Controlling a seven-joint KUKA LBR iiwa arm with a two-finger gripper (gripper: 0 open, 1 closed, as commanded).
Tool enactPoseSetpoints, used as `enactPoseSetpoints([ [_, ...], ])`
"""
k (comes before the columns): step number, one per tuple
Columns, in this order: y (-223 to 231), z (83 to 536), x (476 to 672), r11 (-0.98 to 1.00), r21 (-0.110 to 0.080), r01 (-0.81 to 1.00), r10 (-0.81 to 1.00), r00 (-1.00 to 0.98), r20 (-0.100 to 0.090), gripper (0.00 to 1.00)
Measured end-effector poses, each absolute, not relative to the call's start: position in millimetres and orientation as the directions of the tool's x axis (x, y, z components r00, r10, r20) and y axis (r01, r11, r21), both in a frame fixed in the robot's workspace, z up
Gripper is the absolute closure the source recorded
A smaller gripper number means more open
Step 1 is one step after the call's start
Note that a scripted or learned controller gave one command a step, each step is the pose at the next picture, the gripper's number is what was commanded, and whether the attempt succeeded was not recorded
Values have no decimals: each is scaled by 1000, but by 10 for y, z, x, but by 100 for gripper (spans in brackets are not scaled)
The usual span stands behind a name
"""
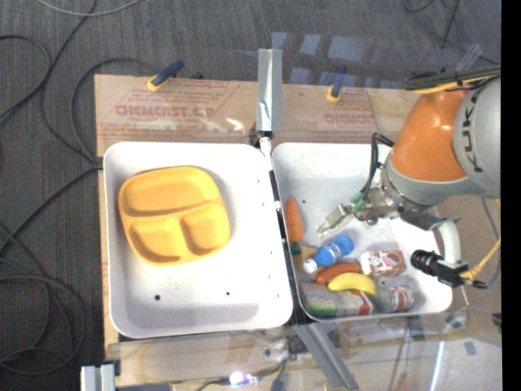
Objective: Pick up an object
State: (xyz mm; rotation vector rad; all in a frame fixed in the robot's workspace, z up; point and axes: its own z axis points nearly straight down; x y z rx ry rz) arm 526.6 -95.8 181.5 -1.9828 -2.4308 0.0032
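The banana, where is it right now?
The banana lies near the front edge of the right bin, just below the blue bottle.

Two white bins are seen from above. A yellow divided tray (173, 213) lies in the left bin (130, 308). In the right bin (317, 165), the gripper (340, 217) is positioned above a carrot (293, 220), blue bottle (332, 252) and banana (352, 283).

Just below the claw (338, 216) lies a small blue plastic bottle with a white cap (330, 252), on its side. Left of the claw lies an orange carrot-shaped toy (293, 219). Further below rests a yellow banana toy (352, 283).
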Motion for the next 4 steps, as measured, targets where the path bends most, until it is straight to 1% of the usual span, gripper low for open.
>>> enactPoseSetpoints([
  [1,-1288,952,5649,408,-4,913,913,-408,2,0],
  [2,-1019,970,5206,628,-2,778,778,-628,-1,0],
  [3,-1036,1776,5010,679,0,734,734,-679,4,0],
  [4,-1039,1776,5009,679,0,734,734,-679,4,0],
])
